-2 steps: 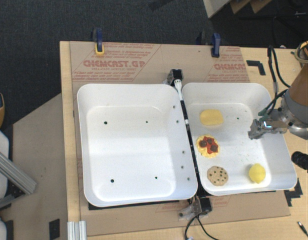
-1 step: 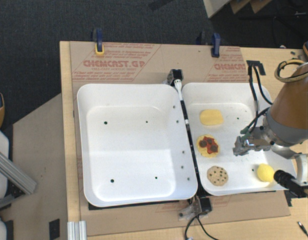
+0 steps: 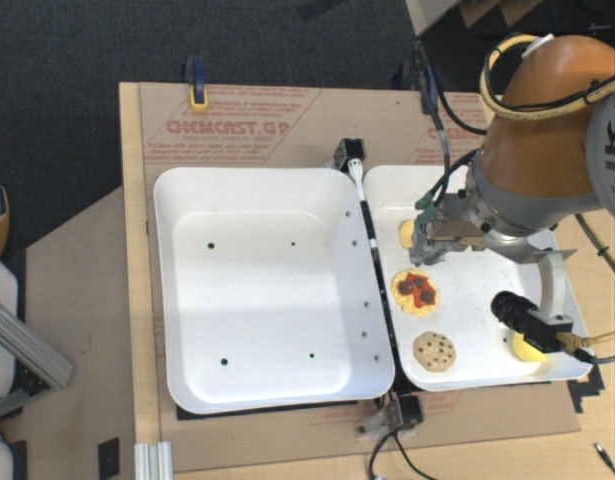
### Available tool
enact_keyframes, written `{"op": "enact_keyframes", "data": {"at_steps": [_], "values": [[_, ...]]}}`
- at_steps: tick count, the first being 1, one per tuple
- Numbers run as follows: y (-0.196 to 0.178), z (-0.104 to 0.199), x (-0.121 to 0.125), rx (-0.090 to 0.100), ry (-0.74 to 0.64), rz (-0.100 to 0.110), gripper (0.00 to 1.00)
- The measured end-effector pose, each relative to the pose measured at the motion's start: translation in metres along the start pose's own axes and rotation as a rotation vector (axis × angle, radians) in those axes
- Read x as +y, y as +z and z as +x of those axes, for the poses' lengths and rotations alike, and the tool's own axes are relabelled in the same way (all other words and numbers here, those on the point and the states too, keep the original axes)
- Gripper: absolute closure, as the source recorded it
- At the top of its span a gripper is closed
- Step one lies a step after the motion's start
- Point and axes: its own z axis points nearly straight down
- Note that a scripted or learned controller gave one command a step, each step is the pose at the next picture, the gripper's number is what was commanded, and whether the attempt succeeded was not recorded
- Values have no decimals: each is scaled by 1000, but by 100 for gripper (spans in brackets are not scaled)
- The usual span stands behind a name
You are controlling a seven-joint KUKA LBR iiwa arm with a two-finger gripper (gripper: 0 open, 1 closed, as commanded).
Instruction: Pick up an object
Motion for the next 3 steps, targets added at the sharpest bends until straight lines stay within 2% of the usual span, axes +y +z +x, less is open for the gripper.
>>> {"op": "enact_keyframes", "data": {"at_steps": [1, 2, 3], "values": [[-85, -77, 10, -9, 22, 2, 100], [-25, 21, -5, -2, 7, 22, 100], [-124, -24, -5, -6, 20, 1, 100]]}}
